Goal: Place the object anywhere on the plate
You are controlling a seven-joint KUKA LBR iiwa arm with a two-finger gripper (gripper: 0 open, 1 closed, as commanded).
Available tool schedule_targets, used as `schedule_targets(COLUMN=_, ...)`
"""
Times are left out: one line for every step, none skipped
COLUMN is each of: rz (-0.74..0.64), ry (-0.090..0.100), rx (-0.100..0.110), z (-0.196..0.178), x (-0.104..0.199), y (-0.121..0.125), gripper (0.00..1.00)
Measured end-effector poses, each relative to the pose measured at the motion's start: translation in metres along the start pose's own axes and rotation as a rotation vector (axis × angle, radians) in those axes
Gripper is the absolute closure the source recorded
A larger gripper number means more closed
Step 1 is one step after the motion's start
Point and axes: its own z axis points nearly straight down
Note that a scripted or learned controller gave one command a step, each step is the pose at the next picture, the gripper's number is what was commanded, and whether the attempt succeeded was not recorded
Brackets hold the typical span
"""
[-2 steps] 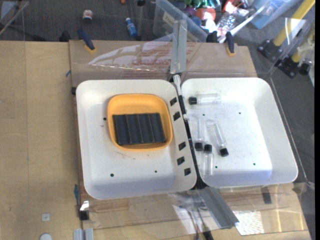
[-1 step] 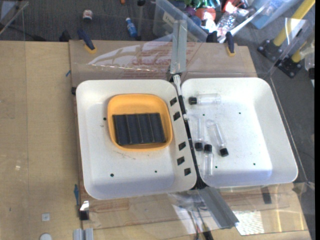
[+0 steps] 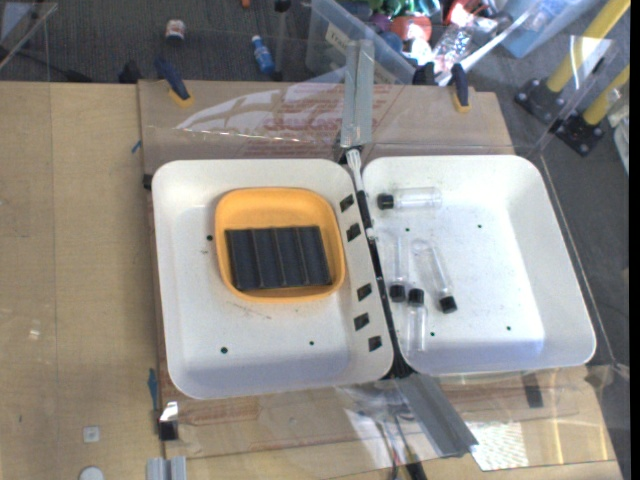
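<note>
Gripper state cannot be told from this moment, so the account starts at the side the arm reaches in from. Nearest that side is the right bin [image 3: 520, 268], holding four clear vials with black caps. One vial [image 3: 412, 199] lies crosswise near the bin's far edge. The other three [image 3: 418, 278] lie close together, roughly lengthwise, near the divider [image 3: 362, 258]. They probably rolled there down the bin's sloped floor.

Beyond the divider, farthest from the arm's entry side, is the left bin [image 3: 180, 268]. An orange plate [image 3: 228, 218] sits flat around its middle, well inside the walls, which leaves room for an approach from above. A dark ribbed block [image 3: 278, 258] lies on the plate, flat, wholly within its raised rim and square to it.

If the block is the object, the placing looks done, and the rim would keep it from sliding off. If a vial is meant, nothing has yet crossed over.
</note>
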Motion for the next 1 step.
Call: schedule_targets(rz=-0.051, ry=-0.001, rx=-0.001, z=0.0, x=0.0005, y=0.0007, gripper=1.0)
